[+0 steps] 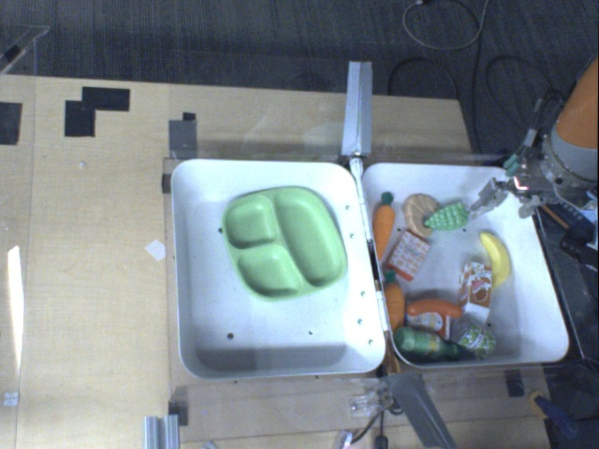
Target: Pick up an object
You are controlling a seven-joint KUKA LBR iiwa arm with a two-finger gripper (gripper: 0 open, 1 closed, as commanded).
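Observation:
The right bin [547, 297] holds several toy foods. A green knobbly piece [446, 217] lies near its back, beside a round tan biscuit [418, 210]. An orange carrot [384, 227] lies along the bin's left wall. A yellow banana [496, 255] rests at the right, with a small carton [475, 284] below it. My gripper [504, 204] hangs over the bin's back right corner. Its fingers stand apart, open, with nothing between them. The left fingertip [481, 202] ends just right of the green piece.
A red-and-white packet [405, 253], a second carrot [394, 301], an orange item [435, 312] and a green bottle [423, 343] crowd the bin's front left. The left bin [201, 325] bears a green divided plate [285, 241]. A metal post [358, 110] stands behind the bins.

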